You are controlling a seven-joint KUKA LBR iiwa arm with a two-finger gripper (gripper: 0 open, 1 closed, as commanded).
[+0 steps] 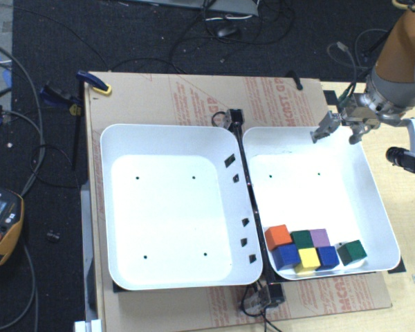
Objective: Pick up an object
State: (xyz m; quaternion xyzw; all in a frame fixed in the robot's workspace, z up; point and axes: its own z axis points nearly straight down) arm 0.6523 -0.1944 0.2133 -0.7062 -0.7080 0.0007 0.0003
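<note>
Cardboard, brown with red print, covers the table [194, 95] and carries two shallow white bins set side by side. The left bin [169, 206] holds no loose object; only small dark marks show on its floor. The right bin [318, 199] holds every candidate object, gathered at its near edge.

The grey arm [400, 57], with its orange band, reaches in from the right. The tool [339, 131] hangs over the far rim of the right bin with its two fingers spread and nothing between them: released.

Step in hand, by judgement: approach. No grasp has begun. The tool stands well apart from the blocks, with the bare bin floor between.

Objects, packed touching in a cluster: orange block [277, 236], dark green block [302, 239], purple block [319, 237], two blue blocks [286, 255], yellow block [308, 258], green block [351, 252].

Next move calls for travel toward the near edge, then descent over a single block. The green block sits at the cluster's right end and looks the most accessible.

Obstructions: tight packing leaves little finger clearance, and the sloped bin wall stands just beside the front row.
</note>
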